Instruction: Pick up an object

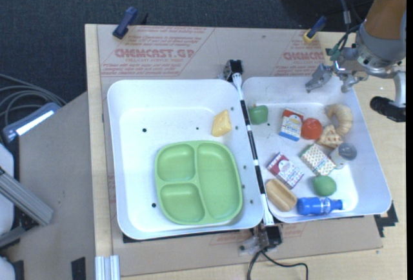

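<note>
My gripper (332, 79) hangs above the far edge of the right bin (377, 175), its two fingers spread open with nothing between them. Below it in that bin lie a croissant (341, 116), a red tomato (311, 128), a red and white carton (291, 124) and a green piece (258, 114). Nearer the front are a checkered box (317, 159), a red packet (285, 170), a lime (324, 184), a bun (281, 195) and a blue bottle (319, 206). None of them touches the gripper.
The left bin (129, 143) holds a green divided plate (197, 180) and a yellow wedge (221, 122) near the shared wall. A waffle-like piece (331, 137) and a small grey object (347, 151) sit by the croissant. Blue clamps (124, 22) hold the board's far edge.
</note>
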Available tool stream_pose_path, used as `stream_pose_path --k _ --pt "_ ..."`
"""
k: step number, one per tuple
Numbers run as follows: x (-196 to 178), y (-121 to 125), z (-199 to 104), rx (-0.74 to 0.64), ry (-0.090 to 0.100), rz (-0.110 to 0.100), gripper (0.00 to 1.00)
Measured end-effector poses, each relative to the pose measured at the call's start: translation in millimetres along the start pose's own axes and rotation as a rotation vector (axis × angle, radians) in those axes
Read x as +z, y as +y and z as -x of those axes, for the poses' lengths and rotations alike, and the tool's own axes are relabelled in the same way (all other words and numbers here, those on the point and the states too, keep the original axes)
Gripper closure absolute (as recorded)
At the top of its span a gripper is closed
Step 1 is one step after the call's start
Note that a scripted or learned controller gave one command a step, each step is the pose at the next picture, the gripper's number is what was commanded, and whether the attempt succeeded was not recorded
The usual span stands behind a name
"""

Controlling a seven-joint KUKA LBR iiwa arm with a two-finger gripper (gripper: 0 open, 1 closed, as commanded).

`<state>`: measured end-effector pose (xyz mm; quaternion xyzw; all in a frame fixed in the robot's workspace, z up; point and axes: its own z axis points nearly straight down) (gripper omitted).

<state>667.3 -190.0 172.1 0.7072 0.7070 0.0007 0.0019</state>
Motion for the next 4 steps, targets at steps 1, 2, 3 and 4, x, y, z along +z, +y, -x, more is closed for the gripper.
stream_pose_path --k 1,2,3,4 --pt "31.6 -51.1 -31.8 -0.001 0.002 -0.004 0.0" --pt "68.3 -77.2 -74.1 -0.001 0.003 -0.006 0.0" --pt "87.4 -66.4 -72.8 0.0 0.002 -0.003 0.0" --pt "76.9 -65.7 -72.6 0.0 0.001 -0.001 1.0"
